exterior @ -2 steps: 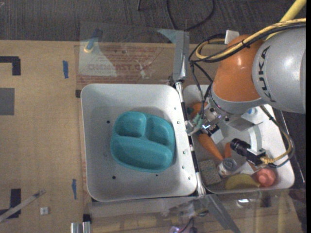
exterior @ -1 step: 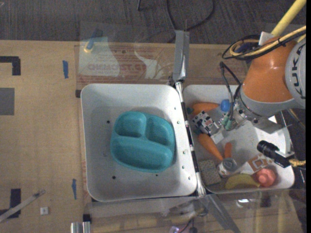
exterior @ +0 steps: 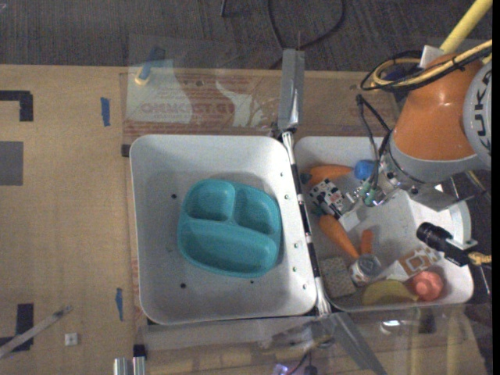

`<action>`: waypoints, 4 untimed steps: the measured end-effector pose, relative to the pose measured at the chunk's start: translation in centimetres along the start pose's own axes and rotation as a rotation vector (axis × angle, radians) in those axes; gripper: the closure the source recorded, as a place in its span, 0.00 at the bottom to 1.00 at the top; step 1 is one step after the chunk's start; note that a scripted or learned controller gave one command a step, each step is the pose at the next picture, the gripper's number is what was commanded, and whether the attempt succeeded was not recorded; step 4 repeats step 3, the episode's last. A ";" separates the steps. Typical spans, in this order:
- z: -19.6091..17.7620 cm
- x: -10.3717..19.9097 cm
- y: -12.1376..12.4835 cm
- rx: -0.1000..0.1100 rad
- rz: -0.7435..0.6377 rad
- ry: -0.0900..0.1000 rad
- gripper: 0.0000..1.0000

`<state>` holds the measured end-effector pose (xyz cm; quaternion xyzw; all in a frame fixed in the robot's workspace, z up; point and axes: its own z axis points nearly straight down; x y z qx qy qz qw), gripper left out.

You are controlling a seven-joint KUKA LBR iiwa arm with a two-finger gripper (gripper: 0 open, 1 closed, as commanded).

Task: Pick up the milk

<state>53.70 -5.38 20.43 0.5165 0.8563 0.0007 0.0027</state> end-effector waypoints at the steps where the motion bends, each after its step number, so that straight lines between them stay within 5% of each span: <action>1: -3.0 -2.4 0.5 -0.001 -0.180 -0.001 1.00; 2: -3.0 -2.4 0.5 0.000 -0.180 0.000 0.00; 3: 7.4 -5.4 0.9 0.004 -0.157 0.005 0.00; 4: 7.4 -5.4 0.9 0.004 -0.157 0.005 0.00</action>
